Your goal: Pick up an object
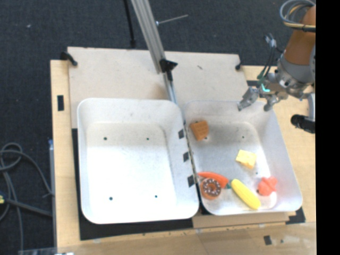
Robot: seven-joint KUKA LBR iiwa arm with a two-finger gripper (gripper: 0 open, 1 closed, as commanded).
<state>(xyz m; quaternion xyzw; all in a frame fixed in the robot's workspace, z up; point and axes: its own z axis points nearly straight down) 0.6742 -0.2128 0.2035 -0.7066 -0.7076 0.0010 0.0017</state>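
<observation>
The right-hand bin (276,142) carried every candidate for the pick. A brown chunk (200,129) sat alone near its far left corner, beside the wall the two bins share. A pale yellow block (246,159) lay closer to the middle, and along the near wall lay a cluster: an orange strip (212,177) touching a brown ring with pink spots (211,187), a yellow banana-like piece (245,194) with its long axis running from far left to near right, and a red-orange lump (267,185) just beside it on the right. The left-hand bin (85,142) showed bare white floor.

The claw (258,96) hung over the far rim of the right-hand bin with its two fingers spread and nothing between them. From there every item lay toward the near side. The brown chunk was left and slightly near, and the yellow block almost straight toward the near edge, so those two looked the shortest reaches. The yellow block stood well apart from its neighbours, which probably made it the cleaner target; the near cluster seemed too crowded for a clean descent.
</observation>
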